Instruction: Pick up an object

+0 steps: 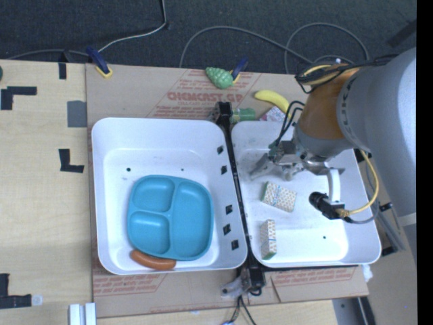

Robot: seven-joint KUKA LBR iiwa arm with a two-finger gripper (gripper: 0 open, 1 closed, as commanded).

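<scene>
The grey arm [379, 107] with its orange band enters from the right and covers the upper right corner of the right bin [358, 252]; its bulk hides that bin's far rim and part of its floor. The end effector [274, 164] hangs low over the upper left part of the right bin, its metal parts blurred against the white — from where I stand I cannot tell how it is set, and nothing can be seen gripped in it. A black fitting with a yellow cable [328, 205] juts from the wrist over the bin's middle.

Two objects lie in the right bin: a patterned white box [279, 196] just below the end effector, apart from it, and a smaller patterned box [268, 237] near the bin's lower left, close to the central divider. The floor to the right of these boxes lies open.

In the left bin [108, 147] a blue divided plate [170, 215] fills the lower middle; an orange sausage-shaped toy [153, 260] lies at the plate's lower edge, partly tucked against it. The upper half of this bin is bare.

Beyond the bins, on the cardboard covering the tabletop [34, 181], sit a green object [219, 76] and a banana [271, 99] — the banana's right end is cut off by the arm.
</scene>
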